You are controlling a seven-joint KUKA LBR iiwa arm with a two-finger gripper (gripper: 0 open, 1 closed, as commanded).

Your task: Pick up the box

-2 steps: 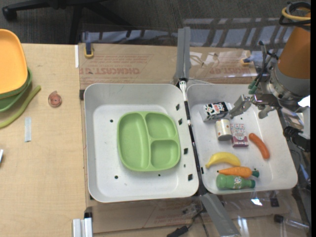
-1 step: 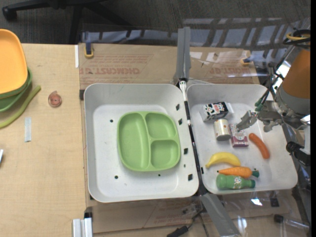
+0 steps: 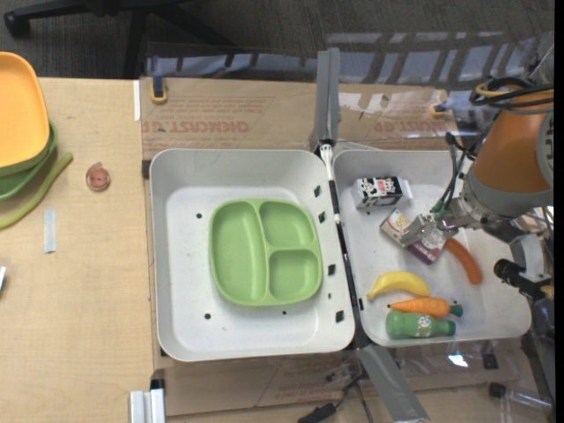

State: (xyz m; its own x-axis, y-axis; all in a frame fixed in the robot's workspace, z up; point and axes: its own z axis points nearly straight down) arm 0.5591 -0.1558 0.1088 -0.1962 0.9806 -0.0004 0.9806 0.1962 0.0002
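On the surface (image 3: 88,280) at far left sit stacked orange and green plates (image 3: 18,139). The left bin (image 3: 167,236) holds a green tray (image 3: 264,252). In the right bin (image 3: 502,324) lie a black-and-white carton (image 3: 379,189), a banana (image 3: 398,284), a carrot (image 3: 426,307) and a green bottle (image 3: 419,325). The box (image 3: 407,233), pale with a purple end, lies tilted mid-bin, touching an orange sausage (image 3: 464,261). The arm (image 3: 515,161) reaches down from the right; its gripper (image 3: 434,229) sits at the box, and I cannot tell how the fingers stand.
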